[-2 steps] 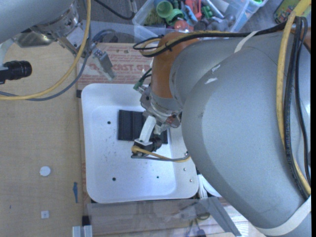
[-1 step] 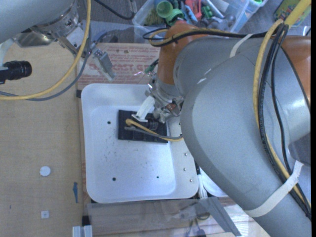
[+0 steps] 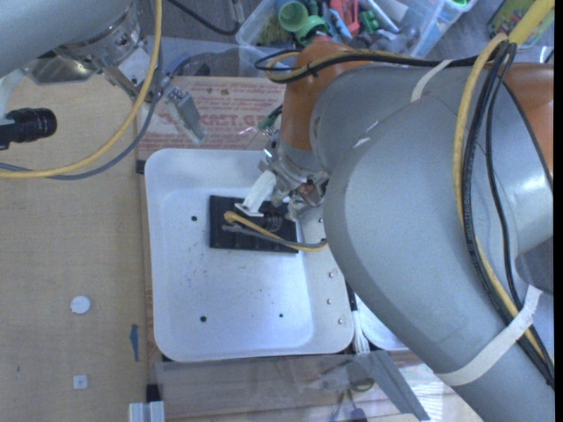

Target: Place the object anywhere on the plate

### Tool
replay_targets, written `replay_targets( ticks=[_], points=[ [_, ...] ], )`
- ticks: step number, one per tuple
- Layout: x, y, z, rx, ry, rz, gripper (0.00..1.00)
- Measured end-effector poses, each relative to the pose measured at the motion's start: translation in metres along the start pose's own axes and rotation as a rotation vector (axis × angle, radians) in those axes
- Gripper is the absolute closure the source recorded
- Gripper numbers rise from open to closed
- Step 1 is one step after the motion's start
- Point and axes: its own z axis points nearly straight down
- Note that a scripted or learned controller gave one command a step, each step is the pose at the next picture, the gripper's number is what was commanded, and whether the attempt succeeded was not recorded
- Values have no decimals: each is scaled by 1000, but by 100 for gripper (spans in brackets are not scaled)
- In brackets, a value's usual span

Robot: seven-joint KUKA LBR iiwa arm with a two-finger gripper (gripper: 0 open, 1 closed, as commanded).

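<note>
My gripper (image 3: 280,193) hangs low over the far right part of the left white bin (image 3: 176,262), close to its floor. The grey arm with its orange band (image 3: 308,86) reaches in from the right and covers most of the right bin. A curved white edge, perhaps the plate (image 3: 374,328), peeks out under the arm at the right bin's near left corner. What lies beneath the gripper is hidden by the wrist.
A clear plastic box of colourful toys (image 3: 352,11) stands behind the bins. A printed cardboard sheet (image 3: 229,112) lies along the left bin's far edge. On the wooden bench to the left lie a small white disc (image 3: 80,304) and a blue scrap (image 3: 134,341).
</note>
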Motion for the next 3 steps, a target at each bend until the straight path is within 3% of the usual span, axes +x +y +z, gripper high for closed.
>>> replay_targets(
  ticks=[1,2,3],
  points=[
    [2,-2,-10,0,0,-4,100],
    [-4,8,1,12,0,-6,100],
    [-2,8,0,9,5,-7,0]
  ],
)
